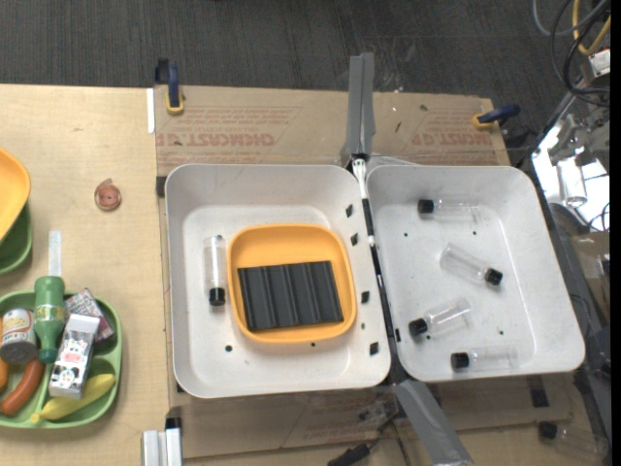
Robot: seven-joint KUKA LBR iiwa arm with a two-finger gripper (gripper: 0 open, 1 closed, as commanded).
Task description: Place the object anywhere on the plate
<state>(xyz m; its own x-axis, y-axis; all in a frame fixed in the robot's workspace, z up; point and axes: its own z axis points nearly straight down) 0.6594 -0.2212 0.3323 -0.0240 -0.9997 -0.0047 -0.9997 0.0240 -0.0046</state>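
Scanning from the left of the desk [87, 124]: passing a green tray of toy food [102, 382] at the near left corner, a yellow bowl [10, 202] cut by the left edge, and a small pink disc [109, 195] farther back, all well apart from the bins and playing no part.

Reaching the left bin [184, 357] next: finding one clear vial [214, 265] lying just beside the left rim of the yellow plate [335, 250], long axis running near to far, black cap at the near end. Noting a dark ribbed mat [291, 294] covering most of the plate's floor, leaving a bare yellow band along the far side and the rim.

Crossing the divider into the right bin [524, 202]: counting four more capped vials, well apart from one another. Placing the far vial [446, 205] with its axis left to right and cap to the left; the middle vial [471, 265] slanting, cap toward the near right; the slanted vial [439, 316] with cap toward the near left; the nearest vial [482, 359] lying left to right, cap to the left.

Judging the task's thing to be one of these right-bin vials, since an arm entering from the right would be meeting them first, with the plate lying to their left across the two bin walls. Judging those raised walls to be the one obstacle on that path. Not being able to tell whether the hand is apart or together.
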